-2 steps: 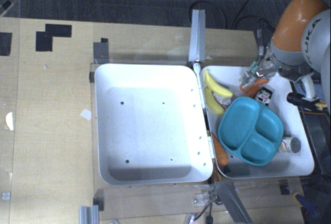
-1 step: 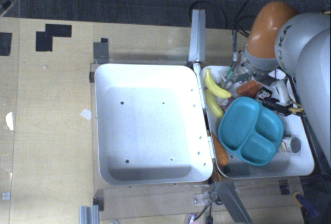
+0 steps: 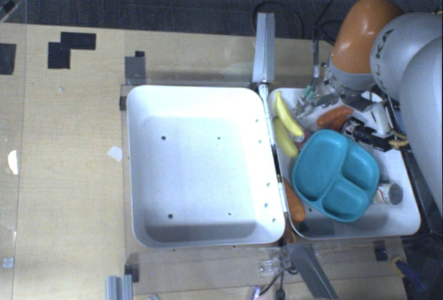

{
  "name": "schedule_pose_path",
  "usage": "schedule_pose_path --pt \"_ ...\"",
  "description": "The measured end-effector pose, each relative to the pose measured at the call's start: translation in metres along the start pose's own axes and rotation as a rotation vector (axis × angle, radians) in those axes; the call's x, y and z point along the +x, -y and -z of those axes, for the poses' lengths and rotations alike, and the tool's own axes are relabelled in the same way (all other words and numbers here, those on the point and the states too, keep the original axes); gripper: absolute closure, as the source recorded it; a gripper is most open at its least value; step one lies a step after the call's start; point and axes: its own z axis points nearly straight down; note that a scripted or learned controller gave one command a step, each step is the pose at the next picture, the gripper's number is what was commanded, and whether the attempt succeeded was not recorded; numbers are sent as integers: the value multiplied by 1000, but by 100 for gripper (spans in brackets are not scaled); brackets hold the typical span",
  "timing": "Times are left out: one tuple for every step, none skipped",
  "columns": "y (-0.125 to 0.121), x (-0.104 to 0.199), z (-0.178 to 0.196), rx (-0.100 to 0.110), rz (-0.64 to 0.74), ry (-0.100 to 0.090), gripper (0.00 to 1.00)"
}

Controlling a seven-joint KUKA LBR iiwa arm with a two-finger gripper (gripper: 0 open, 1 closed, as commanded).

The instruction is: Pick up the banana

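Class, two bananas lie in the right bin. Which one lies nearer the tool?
The upper banana, farther from the camera along the right bin's left wall. Its top end comes close to the tool; the lower banana lies beside the teal divided plate.

Beside the teal divided plate (image 3: 336,175) lie a yellow banana (image 3: 287,115), a red-orange sausage (image 3: 335,116) and an orange carrot (image 3: 294,203), all in a white bin (image 3: 408,219). The arm (image 3: 408,56) is grey with an orange band (image 3: 360,32).
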Motion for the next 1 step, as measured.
schedule_pose_path --pt "3 31 84 12 71 -7 100"
